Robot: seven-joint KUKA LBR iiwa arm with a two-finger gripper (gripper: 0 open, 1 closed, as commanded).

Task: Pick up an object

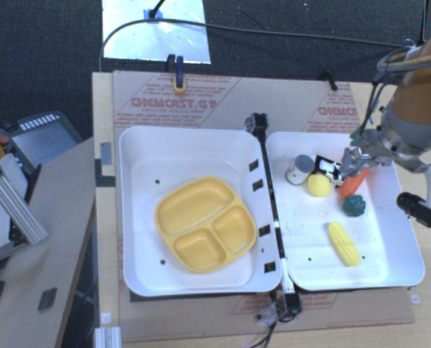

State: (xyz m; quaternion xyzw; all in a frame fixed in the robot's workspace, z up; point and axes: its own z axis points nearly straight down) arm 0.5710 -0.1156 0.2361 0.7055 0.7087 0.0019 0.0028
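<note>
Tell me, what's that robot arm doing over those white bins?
The arm's gripper is down in the right bin, right by a toy carrot. Close by lie a yellow ball, a small can, a green lump and a corn cob. The left bin holds a yellow divided plate. Nothing looks lifted yet.

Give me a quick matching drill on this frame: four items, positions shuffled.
Items:
1. yellow divided tray
2. corn cob
3. carrot
4. yellow ball

Places:
A. right bin, nearest its front edge, lying alone
B. left bin, near the middle
C. right bin, right beside the small grey-and-white cup
D. right bin, just under the gripper, above the dark green piece

Pairs: 1-B, 2-A, 3-D, 4-C
</note>
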